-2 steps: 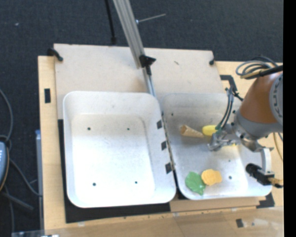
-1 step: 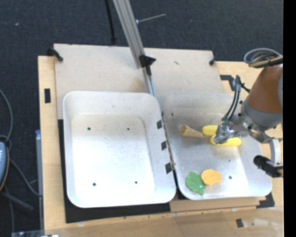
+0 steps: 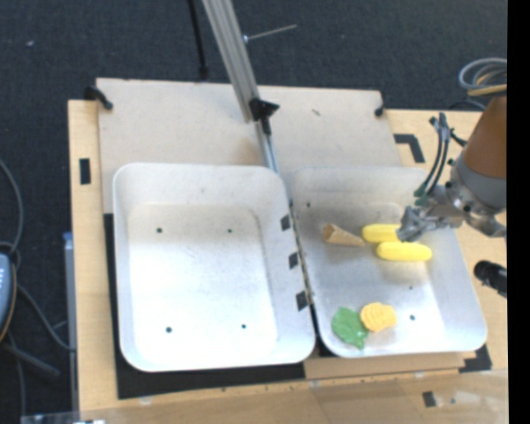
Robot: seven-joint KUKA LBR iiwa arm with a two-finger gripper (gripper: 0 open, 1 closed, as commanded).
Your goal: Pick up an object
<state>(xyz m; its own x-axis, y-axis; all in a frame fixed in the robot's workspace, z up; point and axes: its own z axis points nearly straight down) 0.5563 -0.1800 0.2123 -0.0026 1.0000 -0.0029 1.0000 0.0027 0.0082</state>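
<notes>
We counted two yellow oblong pieces: the upper yellow piece lay just left of the gripper, the lower yellow piece just below it. A tan cone lay farther left; a round yellow piece and a green piece sat well below. All five occupied the right bin. We could not tell the gripper's state; its tips were hard to make out.
</notes>
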